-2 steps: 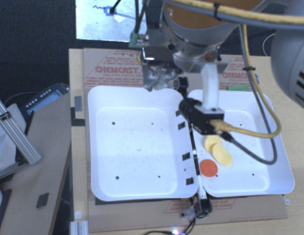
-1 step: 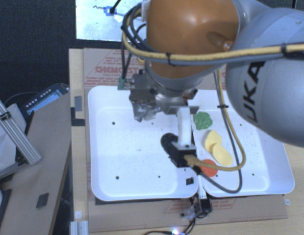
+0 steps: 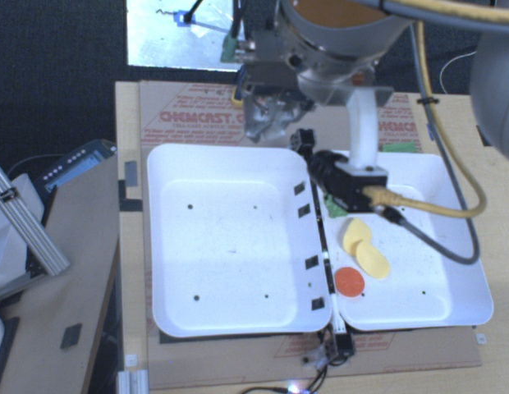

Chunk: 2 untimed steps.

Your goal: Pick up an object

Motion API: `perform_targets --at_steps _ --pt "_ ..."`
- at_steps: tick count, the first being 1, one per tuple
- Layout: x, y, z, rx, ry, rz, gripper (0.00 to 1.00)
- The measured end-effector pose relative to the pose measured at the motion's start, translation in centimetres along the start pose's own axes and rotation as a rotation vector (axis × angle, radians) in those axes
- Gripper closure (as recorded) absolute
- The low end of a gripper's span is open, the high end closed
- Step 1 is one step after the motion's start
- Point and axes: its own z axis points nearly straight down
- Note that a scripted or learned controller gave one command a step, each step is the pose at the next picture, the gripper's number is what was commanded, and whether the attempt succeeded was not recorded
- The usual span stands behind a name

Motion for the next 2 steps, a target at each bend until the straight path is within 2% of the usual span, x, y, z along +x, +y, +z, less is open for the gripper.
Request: perform_targets --at_steps 1,2 --pt "-0.1 -0.3 12.7 0.026 -0.013 0.004 1.0" --pt "0.0 0.0 0.1 0.001 -0.001 0.0 1.0"
